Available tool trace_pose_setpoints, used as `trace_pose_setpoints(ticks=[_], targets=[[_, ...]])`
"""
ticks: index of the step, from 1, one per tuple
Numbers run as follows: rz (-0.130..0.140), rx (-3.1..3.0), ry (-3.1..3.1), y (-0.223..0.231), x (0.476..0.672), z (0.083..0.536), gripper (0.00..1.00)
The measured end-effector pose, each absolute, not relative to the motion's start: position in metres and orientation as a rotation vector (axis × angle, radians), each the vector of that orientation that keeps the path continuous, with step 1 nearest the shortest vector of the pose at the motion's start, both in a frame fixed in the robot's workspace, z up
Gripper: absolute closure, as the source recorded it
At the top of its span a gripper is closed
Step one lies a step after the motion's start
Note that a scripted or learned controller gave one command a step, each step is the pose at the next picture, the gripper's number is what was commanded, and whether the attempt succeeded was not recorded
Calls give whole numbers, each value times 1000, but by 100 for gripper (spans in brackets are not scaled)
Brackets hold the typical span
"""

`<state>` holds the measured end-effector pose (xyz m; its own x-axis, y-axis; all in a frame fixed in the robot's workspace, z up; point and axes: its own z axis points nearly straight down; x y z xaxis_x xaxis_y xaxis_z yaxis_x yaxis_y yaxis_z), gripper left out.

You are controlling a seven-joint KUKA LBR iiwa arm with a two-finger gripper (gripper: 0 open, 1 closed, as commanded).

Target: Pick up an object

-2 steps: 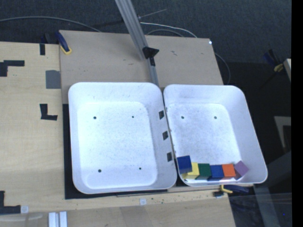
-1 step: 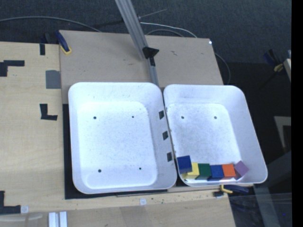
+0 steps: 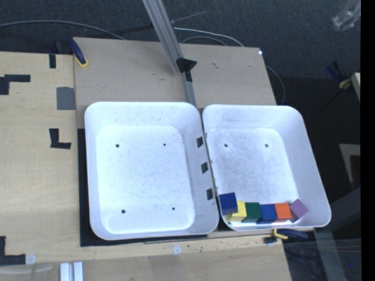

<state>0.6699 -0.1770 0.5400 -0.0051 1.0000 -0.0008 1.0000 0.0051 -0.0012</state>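
The blocks sit in the right bin (image 3: 252,157), all pushed together in a row along its near wall. From left to right there is a blue block (image 3: 227,202), a yellow block (image 3: 238,211), a green block (image 3: 252,209), a second blue block (image 3: 268,212), an orange block (image 3: 283,211) and a purple block (image 3: 298,207). They touch each other and seem to lean on the wall.

The left bin (image 3: 140,174) is next to it.

I cannot tell if the gripper is spread or pressed together.

The blocks look small, hard and light, so they should not squash or break. Their sides look smooth, so one could slip. The first blue block looks easiest to take, since it sits a bit higher at the end of the row. Pinch it on two flat sides, where there is room
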Motion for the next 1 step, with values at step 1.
trace_pose_setpoints(ticks=[1], targets=[[6,-2220,-2217,-186,631,497,100]])
